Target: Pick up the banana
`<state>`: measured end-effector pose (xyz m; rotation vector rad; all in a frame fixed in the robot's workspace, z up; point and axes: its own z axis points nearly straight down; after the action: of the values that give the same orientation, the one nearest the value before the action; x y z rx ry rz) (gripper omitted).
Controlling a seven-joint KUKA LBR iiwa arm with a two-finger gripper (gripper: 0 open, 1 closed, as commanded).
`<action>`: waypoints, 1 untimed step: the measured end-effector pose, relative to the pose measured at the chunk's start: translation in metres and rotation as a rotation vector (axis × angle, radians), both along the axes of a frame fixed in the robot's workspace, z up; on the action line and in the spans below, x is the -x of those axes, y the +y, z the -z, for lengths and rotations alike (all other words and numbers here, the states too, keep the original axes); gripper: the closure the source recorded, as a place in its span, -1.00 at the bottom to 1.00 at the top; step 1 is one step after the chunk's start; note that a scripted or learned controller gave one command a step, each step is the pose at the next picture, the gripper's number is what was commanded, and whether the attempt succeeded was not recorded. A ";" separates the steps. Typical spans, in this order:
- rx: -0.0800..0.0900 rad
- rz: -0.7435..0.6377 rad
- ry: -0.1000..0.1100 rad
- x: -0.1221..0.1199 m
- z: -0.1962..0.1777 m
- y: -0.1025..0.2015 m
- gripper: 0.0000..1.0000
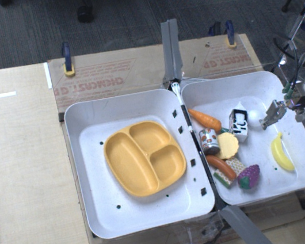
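The banana (281, 154) is yellow and lies lengthwise near the right wall of the right bin (251, 86), its tip pointing toward the back. My gripper (272, 114) hangs above the bin floor just behind the banana and slightly to its left, apart from it. The arm comes in over the bin's right rim. Nothing shows in the gripper.
Left of the banana lie a carrot (204, 118), a small can (208, 138), a round yellow piece (228, 145), a white and black item (238, 121), an orange sausage-like toy (221, 165) and purple grapes (248, 176). A yellow divided plate (145, 157) sits in the left bin (89, 159).
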<state>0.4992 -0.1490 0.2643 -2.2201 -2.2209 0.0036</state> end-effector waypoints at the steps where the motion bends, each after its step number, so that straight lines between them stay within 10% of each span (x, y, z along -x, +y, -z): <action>1: -0.001 0.141 0.001 0.022 0.134 -0.030 -1.00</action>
<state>0.4767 -0.1787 0.1301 -2.3704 -2.0574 0.0033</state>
